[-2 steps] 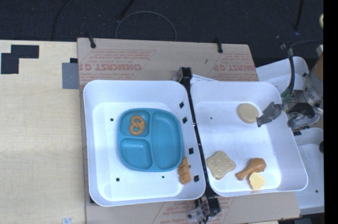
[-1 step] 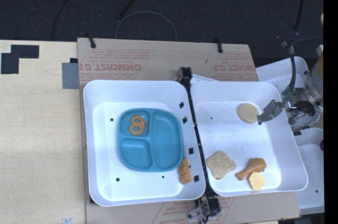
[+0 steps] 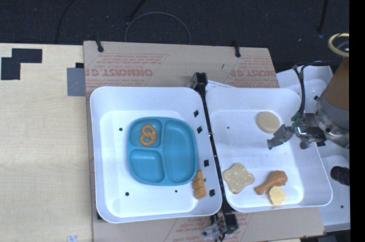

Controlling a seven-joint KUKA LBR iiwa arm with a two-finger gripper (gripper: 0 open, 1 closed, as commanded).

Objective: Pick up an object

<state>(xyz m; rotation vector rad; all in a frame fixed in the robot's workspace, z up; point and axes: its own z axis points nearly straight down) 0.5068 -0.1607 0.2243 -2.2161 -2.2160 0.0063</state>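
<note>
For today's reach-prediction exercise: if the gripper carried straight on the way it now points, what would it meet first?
The gripper points toward the view's left, above the right bin. The round cream disc lies closest but slightly off that line; otherwise bare bin floor, then the divider. Height is unclear, so it may pass over.

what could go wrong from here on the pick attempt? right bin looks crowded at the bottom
1. The drumstick, yellow slice and toast lie close together in the right bin; a grasp there may catch two items or push one aside.
2. The round cracker lies flat, so fingers may slide over it.
3. The gripper sits near the bin's right wall, so a descent there could clip the rim.
</note>
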